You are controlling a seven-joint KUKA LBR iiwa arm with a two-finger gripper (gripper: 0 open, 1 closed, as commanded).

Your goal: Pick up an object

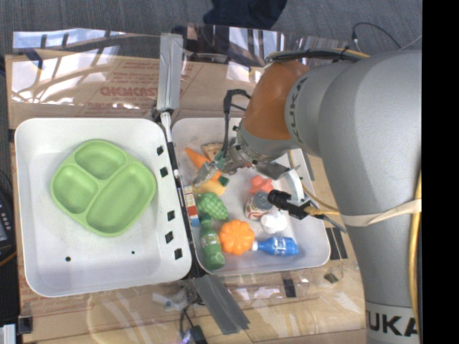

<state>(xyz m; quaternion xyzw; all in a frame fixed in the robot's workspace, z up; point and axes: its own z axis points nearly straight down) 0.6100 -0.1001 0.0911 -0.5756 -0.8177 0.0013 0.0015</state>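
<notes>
Camera view, for you: hand [213,169] low in right bin [315,253], upper left part, over carrot [195,157]. Carrot lies flat, long axis slanting, tip toward upper left. Can't tell hand's state. Pumpkin [237,236], blue bottle [278,246] near front wall. Green plate [103,186] in left bin [43,264].

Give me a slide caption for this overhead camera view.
Grey KUKA arm reaches into right white bin of toy food; green divided plate sits in left white bin.
</notes>
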